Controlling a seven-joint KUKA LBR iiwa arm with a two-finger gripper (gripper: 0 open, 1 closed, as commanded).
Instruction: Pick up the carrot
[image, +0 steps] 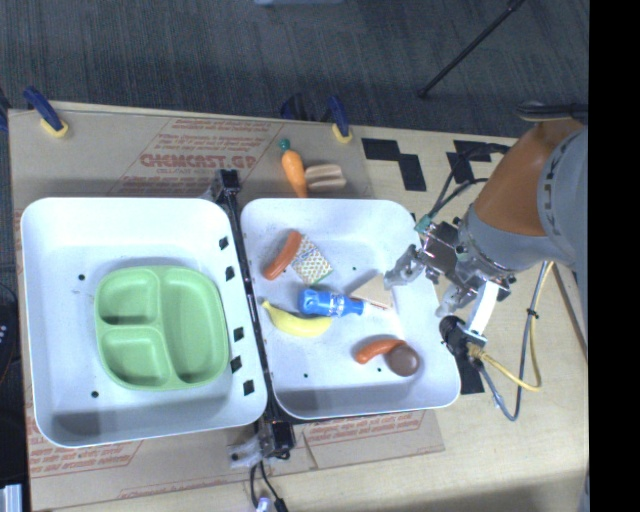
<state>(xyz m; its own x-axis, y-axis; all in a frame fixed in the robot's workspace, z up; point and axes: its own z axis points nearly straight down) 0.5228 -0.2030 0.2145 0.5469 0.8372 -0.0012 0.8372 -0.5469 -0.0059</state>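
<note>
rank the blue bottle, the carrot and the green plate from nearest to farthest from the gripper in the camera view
From the gripper:
1. blue bottle, middle of the right bin
2. carrot, on the cardboard beyond the bins
3. green plate, in the left bin

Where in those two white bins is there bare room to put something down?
Bare floor rings the green divided plate in the left white bin. The right white bin is crowded mid-floor around the blue bottle and yellow banana; its near strip is bare.

carrot (292, 170) outside bins; hand (408, 266) over right bin (340, 400)
</note>
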